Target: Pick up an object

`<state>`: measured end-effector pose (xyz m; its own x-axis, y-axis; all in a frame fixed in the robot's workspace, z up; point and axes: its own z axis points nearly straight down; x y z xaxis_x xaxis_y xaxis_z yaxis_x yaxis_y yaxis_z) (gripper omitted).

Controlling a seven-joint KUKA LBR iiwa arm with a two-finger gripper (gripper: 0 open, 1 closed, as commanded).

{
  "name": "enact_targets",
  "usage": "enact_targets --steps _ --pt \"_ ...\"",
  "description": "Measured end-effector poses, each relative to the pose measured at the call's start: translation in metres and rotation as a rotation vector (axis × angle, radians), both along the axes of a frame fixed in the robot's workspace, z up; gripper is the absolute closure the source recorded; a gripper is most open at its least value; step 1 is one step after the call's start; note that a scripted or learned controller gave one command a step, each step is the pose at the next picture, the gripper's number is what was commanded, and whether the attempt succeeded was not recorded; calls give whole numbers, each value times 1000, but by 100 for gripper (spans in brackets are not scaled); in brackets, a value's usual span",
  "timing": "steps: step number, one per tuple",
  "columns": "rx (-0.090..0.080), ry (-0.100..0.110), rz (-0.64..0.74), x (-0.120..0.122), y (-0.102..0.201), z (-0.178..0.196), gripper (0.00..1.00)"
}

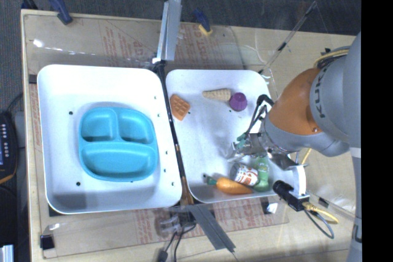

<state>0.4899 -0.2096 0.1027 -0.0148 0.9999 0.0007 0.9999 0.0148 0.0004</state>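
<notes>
- Several small items lie in the right-hand white bin [184, 80], and I see the gripper [249, 147] low over the cluster at that bin's near right corner.
- Just below the gripper lies a small bottle with a red-and-white label [245, 177], touching or nearly touching a green plastic piece [263, 173] on its right.
- Beneath those, against the bin's near wall, rests an orange carrot-shaped toy [232, 186] with a dark green end pointing left.
- I cannot tell from here how the gripper's tips stand, nor whether anything sits between them; the wrist and cabling hide them.
- Up and slightly left of the gripper, well apart from it, sits a purple round toy [238, 101], with a tan cone-shaped piece [217, 94] just beside it.
- Farther left, near the dividing wall, lies an orange waffle-textured square [180, 107].
- Beyond that wall, the left-hand white bin [55, 89] holds a blue sectioned plastic tray [118, 143].
- To the gripper's right I see the arm's orange band [298, 108].
</notes>
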Motion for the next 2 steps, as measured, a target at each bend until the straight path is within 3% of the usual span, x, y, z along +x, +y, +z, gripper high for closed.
enact_targets --steps 1,2 --pt "-1 0 -4 64 37 133 100" --pt "0 1 -4 63 37 133 0"
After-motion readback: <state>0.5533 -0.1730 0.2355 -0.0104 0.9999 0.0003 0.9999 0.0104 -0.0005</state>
